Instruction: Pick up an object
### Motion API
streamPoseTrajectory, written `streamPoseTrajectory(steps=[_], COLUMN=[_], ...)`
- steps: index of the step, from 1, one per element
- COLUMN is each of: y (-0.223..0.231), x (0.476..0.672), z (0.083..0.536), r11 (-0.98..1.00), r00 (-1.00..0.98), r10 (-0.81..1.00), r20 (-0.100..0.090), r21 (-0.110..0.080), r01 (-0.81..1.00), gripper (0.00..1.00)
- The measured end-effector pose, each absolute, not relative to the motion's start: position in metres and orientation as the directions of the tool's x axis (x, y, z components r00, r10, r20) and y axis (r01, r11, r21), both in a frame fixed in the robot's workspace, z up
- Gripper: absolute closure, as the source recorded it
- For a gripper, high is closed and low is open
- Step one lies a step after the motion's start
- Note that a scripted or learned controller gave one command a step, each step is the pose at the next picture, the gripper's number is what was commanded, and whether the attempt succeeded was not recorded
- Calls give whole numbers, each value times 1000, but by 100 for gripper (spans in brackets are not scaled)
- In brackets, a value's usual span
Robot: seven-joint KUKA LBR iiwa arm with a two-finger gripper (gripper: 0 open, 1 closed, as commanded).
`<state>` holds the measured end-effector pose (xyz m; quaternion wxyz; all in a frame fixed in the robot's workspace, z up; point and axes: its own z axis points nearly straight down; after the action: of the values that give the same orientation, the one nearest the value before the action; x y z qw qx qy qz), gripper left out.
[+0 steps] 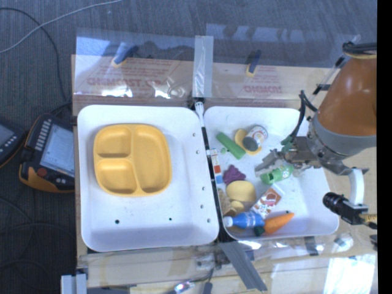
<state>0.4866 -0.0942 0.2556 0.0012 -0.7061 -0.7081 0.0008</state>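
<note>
Gripper (274,162): over the right bin (318,222), fingers spread apart, nothing between them. Green bottle (275,176): just below the fingertips, lying flat. Round tin (253,138) and green block (229,144): up and left of the gripper. Purple grapes (233,174), yellow fruit (241,193): left, lower. Small carton (267,201), blue bottle (245,220), carrot (278,221): beneath, at the bin's near edge. Yellow divided plate (131,158): far left, in the left bin (147,234).

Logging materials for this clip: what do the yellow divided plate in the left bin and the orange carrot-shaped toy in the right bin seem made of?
The yellow divided plate looks like moulded plastic: uniform colour, rounded compartments, soft sheen. The orange carrot-shaped toy also appears to be plastic, smooth and evenly coloured, though it is too small to rule out rubber.
</note>
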Motion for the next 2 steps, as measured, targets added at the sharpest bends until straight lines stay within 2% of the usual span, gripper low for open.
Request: streamPoseTrajectory(steps=[1,2], y=[-137,-136], x=[489,489], z=[106,115], r11=[-86,-86], r00=[86,86], r10=[996,996], r20=[1,3], r21=[-5,-6], r01=[996,996], gripper=[0,100])
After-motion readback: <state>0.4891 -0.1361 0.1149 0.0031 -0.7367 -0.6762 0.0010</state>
